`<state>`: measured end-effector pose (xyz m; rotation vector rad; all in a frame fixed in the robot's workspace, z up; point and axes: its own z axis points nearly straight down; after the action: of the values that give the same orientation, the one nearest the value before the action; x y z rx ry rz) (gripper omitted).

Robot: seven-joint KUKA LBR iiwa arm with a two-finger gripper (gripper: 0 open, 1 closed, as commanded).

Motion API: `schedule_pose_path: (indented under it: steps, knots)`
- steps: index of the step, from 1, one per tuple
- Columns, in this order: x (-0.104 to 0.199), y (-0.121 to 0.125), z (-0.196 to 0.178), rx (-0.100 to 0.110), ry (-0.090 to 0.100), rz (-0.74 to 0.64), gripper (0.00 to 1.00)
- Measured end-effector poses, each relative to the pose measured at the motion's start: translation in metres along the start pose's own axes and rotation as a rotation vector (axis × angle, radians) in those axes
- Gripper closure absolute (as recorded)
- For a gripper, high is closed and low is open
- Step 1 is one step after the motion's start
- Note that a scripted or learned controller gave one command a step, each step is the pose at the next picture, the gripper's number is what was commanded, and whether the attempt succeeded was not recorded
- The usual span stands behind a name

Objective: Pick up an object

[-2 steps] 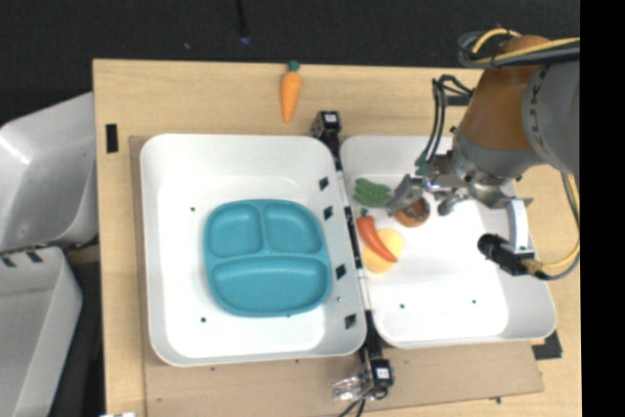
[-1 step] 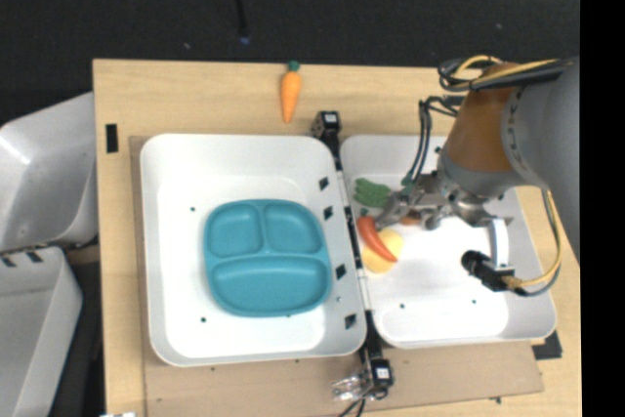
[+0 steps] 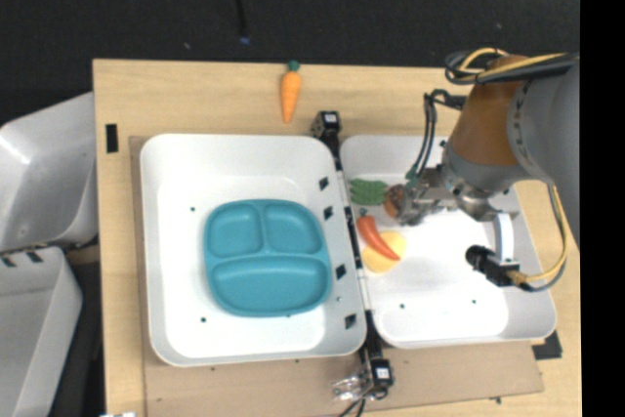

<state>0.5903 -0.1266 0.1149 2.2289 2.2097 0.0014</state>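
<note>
1. Claw (image 3: 408, 206): sits low in the right bin (image 3: 444, 308), at its upper-left part, below the grey arm (image 3: 508, 137) that comes in from the right. Its spread is not readable; the tip is a dark blur, so I cannot tell if it is spread or pressed together.
2. Contact: the claw tip overlaps a small brown item (image 3: 395, 201) just beside a green piece (image 3: 368, 190). Whether it actually touches or pinches either one, I cannot tell.
3. Nearest candidate: an orange-red pepper-like piece (image 3: 375, 237) lying over a yellow piece (image 3: 384, 254) in the right bin, against its left wall.
4. Orientation: the orange-red piece has its long axis diagonal, running from upper left to lower right. It lies flat on the bin floor.
5. Relative position: that piece is just below and slightly left of the claw, near but apart from the tip. The green piece is left of the claw, close to the divider between the bins.
6. Left bin (image 3: 166, 308): holds a teal divided plate (image 3: 266, 257), centred and well apart from the claw.
7. Toy carrot (image 3: 290, 93): on the bare tabletop (image 3: 195, 93) above the left bin, long axis near vertical, green end up, outside both bins.
</note>
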Motion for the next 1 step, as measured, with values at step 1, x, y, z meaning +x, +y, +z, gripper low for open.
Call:
schedule_pose_path:
  steps: [1]
  knots:
    - [-0.0084,-0.0067,-0.0532,-0.001,0.000,-0.005,1.00]
